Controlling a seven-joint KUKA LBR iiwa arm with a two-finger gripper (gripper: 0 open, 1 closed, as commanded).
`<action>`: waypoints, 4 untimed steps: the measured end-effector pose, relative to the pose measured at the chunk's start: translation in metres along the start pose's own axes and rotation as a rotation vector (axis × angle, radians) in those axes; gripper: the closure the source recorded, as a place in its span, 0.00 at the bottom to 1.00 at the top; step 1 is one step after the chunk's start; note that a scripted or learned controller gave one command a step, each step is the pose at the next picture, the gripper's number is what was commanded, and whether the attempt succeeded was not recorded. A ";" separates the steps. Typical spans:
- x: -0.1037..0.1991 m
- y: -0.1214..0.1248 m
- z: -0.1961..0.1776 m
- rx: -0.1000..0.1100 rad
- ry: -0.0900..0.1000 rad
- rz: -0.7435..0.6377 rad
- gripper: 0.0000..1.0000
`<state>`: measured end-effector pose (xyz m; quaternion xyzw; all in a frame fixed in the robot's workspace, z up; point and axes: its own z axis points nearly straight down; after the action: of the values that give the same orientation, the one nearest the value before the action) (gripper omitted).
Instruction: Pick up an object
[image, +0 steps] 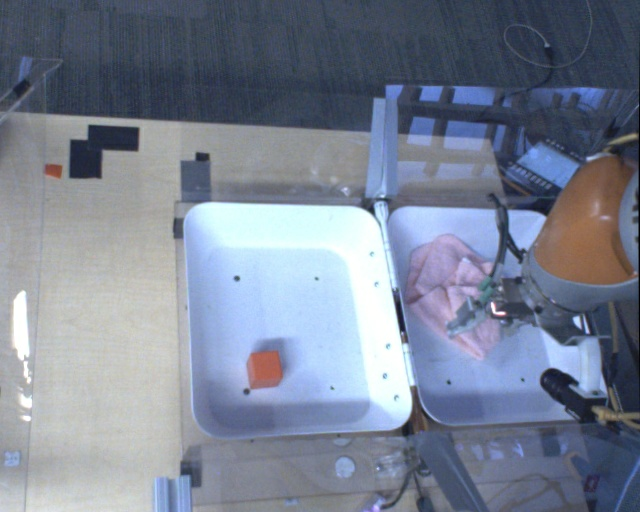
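Lying crumpled in the right bin (440, 405), a pink cloth (448, 285) takes up the upper left part of that bin's floor, its left edge close to the wall shared with the neighbouring bin. Its folds bunch into a loose heap that trails down toward the bin's middle. The end effector (478, 312) sits right over the cloth's lower right portion, its metal fingers touching or nearly touching the fabric. From this slanted overhead view I cannot tell whether the fingers are spread or closed, nor whether any cloth is caught between them.

Behind it, the arm (590, 235) comes in from the right, its broad orange band and grey shell covering the right bin's far right side. A thin dark cable runs from the arm down toward the end effector.

In the left bin (280, 225), a small orange cube (265, 369) rests alone on the floor near the lower left, well apart from the cloth and from every wall. A few small dark dots mark both bin floors.

Both bins sit side by side on the pale wooden desk (100, 330), their inner rims touching. On the desk's upper left lie black rectangular patches (100, 148) and a tiny orange marker (53, 171).
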<state>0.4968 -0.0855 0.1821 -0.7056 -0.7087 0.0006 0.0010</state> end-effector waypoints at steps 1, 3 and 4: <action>0.033 0.009 -0.037 -0.003 0.000 0.420 0.00; -0.013 0.080 -0.034 0.000 -0.002 0.365 1.00; -0.013 0.080 -0.034 0.000 -0.002 0.365 0.00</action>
<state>0.5769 -0.0982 0.2162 -0.8225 -0.5688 0.0017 0.0002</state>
